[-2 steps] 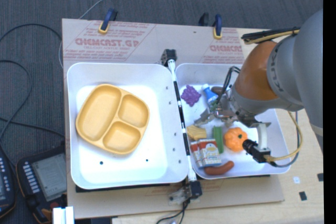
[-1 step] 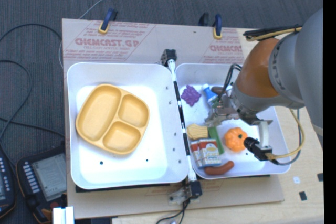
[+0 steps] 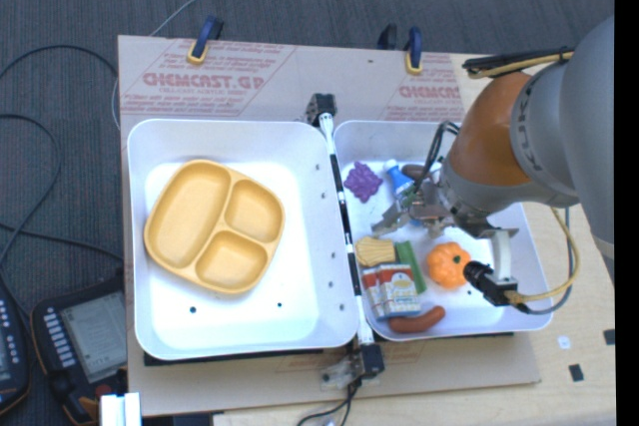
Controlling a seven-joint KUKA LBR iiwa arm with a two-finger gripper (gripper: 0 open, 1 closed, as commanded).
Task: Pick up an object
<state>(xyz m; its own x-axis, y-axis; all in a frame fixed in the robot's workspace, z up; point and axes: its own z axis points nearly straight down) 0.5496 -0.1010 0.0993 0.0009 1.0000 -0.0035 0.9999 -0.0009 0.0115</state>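
Toys crowd the right bin (image 3: 529,259): I see a purple piece (image 3: 362,182) near its upper left corner, a blue-and-white piece (image 3: 397,179) just beside that, a tan waffle (image 3: 375,251) against the left wall, a green strip (image 3: 407,264) and a small carton (image 3: 393,292) below it, a sausage (image 3: 416,319) along the front wall, and an orange pumpkin (image 3: 448,265) toward the middle. These things lie near or touching one another, so I have little free floor on that bin's left half; the barest patch I can make out is by the right wall, and the arm (image 3: 519,140) covers much of the back.

My hand (image 3: 414,205) sits low over the bin's middle, between the blue-and-white piece and the waffle, with the pumpkin just beside it to the lower right. I cannot tell how it is set, nor see anything caught in it. The arm slants in from the upper right, orange band (image 3: 489,130) above the wrist, and a cable (image 3: 559,289) loops by the right wall.

On the bench (image 3: 200,80), the left bin (image 3: 150,334) holds a yellow tray (image 3: 214,225), set left of centre, with open white floor toward the front and right.
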